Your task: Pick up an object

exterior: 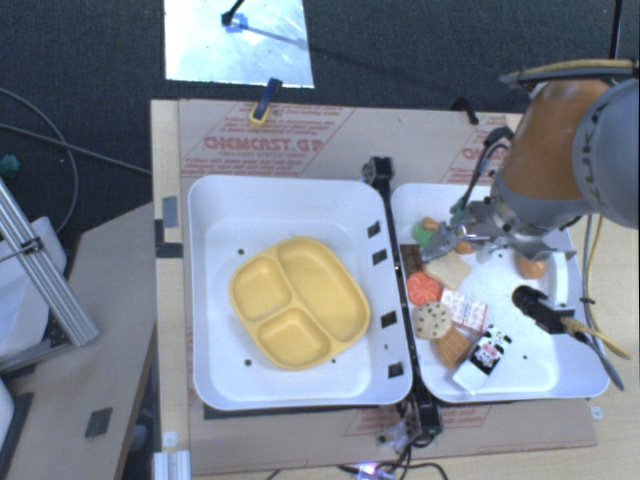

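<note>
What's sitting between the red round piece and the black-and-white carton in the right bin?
In the camera view, between the red round piece and the black-and-white carton lie a speckled cookie and a red-and-white packet.

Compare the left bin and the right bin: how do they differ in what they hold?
The left bin holds one thing, a yellow tray with three compartments; the right bin holds many small food items, such as a cookie and a red slice. The arm reaches over the right bin, not the left bin. Both are white and shallow.
</note>
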`<control>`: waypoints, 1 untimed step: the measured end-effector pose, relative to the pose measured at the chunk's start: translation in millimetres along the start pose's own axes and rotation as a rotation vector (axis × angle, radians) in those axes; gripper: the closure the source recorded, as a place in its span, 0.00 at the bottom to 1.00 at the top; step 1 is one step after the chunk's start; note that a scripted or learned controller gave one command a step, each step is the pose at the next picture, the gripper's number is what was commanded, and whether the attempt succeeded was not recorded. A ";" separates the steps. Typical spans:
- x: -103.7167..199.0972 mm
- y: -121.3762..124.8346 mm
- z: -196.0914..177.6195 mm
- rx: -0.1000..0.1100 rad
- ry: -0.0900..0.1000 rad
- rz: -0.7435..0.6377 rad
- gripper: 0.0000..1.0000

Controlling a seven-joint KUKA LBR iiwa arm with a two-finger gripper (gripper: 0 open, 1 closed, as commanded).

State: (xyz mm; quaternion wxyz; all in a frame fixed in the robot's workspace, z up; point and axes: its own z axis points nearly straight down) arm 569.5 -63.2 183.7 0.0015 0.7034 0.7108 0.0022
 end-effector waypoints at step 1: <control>54.1 -38.1 -0.4 0.007 0.002 0.002 0.00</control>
